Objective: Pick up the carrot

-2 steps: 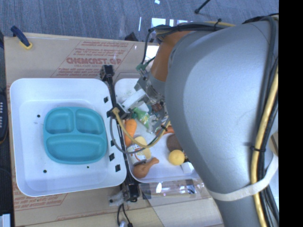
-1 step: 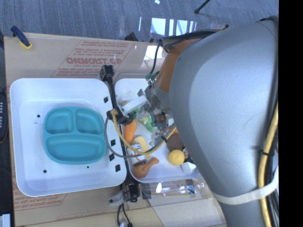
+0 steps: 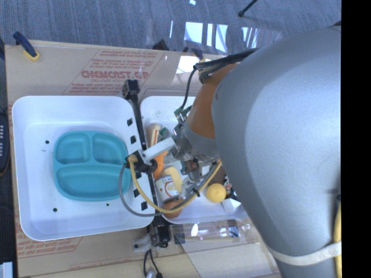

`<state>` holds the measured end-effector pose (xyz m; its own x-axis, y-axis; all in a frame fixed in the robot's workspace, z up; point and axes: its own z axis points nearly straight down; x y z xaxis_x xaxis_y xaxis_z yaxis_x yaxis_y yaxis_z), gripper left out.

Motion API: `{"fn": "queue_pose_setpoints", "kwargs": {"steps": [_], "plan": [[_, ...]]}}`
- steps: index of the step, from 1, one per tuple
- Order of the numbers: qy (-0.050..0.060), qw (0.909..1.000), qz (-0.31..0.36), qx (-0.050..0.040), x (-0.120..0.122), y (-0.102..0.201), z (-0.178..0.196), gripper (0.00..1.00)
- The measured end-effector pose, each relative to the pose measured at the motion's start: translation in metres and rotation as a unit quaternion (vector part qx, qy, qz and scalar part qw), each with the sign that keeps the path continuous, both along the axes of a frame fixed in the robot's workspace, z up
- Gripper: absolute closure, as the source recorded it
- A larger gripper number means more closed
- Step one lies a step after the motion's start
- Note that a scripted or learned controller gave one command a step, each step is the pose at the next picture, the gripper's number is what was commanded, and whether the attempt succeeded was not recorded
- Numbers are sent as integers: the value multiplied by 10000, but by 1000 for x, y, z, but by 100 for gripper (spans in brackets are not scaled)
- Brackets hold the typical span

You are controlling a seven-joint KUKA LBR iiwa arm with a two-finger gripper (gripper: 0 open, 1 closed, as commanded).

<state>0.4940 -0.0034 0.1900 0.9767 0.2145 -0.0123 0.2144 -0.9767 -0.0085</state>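
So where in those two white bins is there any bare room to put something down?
Bare floor rings the blue divided plate in the left bin, widest along its near and left walls. The right bin is crowded: the gripper, a yellow ball and other items pack it beneath the arm.

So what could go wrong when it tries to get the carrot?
1. The carrot lies right by the wall between the bins, so the pincer might bump the wall or slip off.
2. A yellow bottle and a yellow ball crowd close, so it could shove or grab one of those.
3. The big arm hides much of the right bin, so misses are hard to spot.
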Motion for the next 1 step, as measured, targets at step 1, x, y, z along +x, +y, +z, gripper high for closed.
{"fn": "queue_pose_setpoints", "kwargs": {"steps": [1], "plan": [[-19,10000,-30,-8,0,-47,0,0]]}}
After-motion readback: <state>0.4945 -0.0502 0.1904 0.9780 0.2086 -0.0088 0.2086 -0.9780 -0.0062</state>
